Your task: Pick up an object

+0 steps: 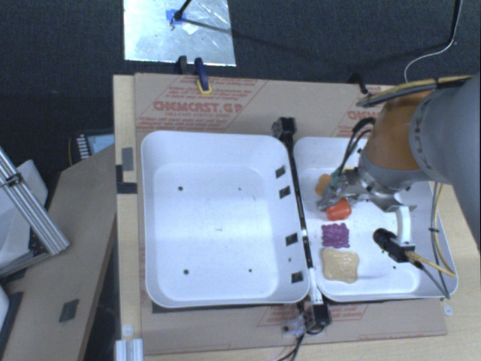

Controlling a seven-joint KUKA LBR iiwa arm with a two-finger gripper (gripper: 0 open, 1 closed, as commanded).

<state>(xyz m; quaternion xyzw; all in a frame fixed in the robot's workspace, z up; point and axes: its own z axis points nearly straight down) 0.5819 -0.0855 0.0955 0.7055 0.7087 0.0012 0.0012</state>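
My gripper [333,193] hangs low over the left part of the right bin [421,280], coming in from the right. A small orange piece [323,180] lies just up and left of it. A red-orange object [339,210] sits right below the gripper, touching or nearly touching it. Nearer the front lie a purple knobbly object [335,235] and then a tan flat lump [340,265]. I see nothing held in the gripper.
The left bin [158,156] stands beside the right one, with a black divider strip [294,201] between them. Both rest on a cardboard sheet [225,104]. A shiny metal plate [179,21] lies at the back.
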